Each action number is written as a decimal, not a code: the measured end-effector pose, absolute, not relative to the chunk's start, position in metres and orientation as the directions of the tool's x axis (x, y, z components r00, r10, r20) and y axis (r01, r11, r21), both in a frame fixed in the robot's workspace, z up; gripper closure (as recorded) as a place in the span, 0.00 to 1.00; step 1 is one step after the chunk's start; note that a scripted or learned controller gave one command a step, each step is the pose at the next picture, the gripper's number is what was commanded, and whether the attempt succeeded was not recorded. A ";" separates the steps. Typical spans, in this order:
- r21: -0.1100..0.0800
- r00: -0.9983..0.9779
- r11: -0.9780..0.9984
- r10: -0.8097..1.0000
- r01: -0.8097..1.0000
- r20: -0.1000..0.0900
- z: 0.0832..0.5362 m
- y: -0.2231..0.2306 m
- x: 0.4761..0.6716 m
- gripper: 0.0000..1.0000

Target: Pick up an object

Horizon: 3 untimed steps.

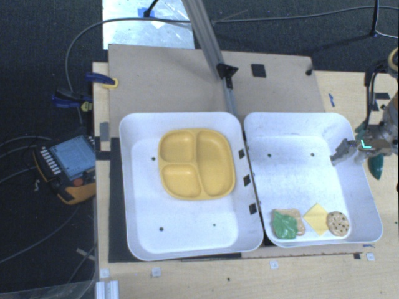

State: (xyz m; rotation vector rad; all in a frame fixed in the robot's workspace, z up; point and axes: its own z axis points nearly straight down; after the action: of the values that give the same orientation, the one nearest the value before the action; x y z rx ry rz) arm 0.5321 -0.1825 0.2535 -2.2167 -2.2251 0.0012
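Observation:
Three small food items lie in the near corner of the right bin (299, 136): a green leafy piece on a slice of toast (286, 224), a yellow cheese square (316, 218) and a round speckled cookie (337, 223). My gripper (365, 149) hangs over the right rim of that bin, well behind the items and apart from them. A teal shape (376, 166) shows just below the gripper; what it is cannot be made out.
A yellow three-compartment plate (196, 164) sits in the back half of the left bin (143, 229). A grey pole (206, 30) slants down to the rear between the bins. A handheld controller (67, 164) and cables lie off the bench at left.

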 end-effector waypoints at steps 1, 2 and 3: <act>0.002 -0.004 0.004 1.000 1.000 -0.001 0.255 -0.183 0.533 0.00; 0.000 -0.002 0.002 1.000 1.000 -0.001 0.211 -0.190 0.535 0.00; 0.000 -0.001 0.001 1.000 1.000 0.000 0.169 -0.187 0.538 0.00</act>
State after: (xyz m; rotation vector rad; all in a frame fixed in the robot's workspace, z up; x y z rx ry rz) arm 0.5378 -0.1873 0.1691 -2.2198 -2.2228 0.0004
